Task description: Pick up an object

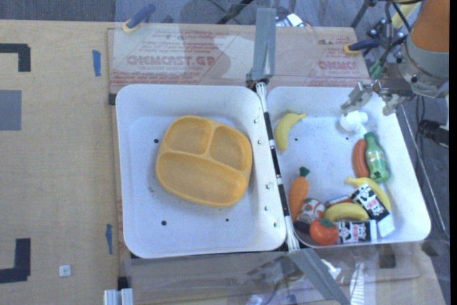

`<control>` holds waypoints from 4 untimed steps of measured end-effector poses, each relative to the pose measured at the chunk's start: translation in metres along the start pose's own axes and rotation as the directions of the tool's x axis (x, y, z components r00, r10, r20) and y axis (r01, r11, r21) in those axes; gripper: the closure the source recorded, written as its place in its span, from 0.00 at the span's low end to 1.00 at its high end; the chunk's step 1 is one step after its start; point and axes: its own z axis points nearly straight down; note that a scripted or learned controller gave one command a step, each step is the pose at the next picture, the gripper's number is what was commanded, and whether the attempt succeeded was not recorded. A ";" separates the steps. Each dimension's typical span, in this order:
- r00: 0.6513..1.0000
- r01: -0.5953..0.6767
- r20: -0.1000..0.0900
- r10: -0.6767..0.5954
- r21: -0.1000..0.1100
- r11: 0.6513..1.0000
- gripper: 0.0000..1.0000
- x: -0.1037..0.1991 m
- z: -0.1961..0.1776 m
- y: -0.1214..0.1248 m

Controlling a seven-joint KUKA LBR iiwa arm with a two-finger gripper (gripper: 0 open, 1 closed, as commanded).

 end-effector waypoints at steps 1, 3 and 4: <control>1.000 0.015 0.000 -0.015 -0.001 1.000 0.00 0.000 0.121 -0.025; 1.000 0.013 0.001 -0.013 -0.003 1.000 0.00 -0.001 0.112 -0.025; 0.983 0.185 0.002 -0.185 -0.006 0.983 0.00 -0.016 0.140 -0.089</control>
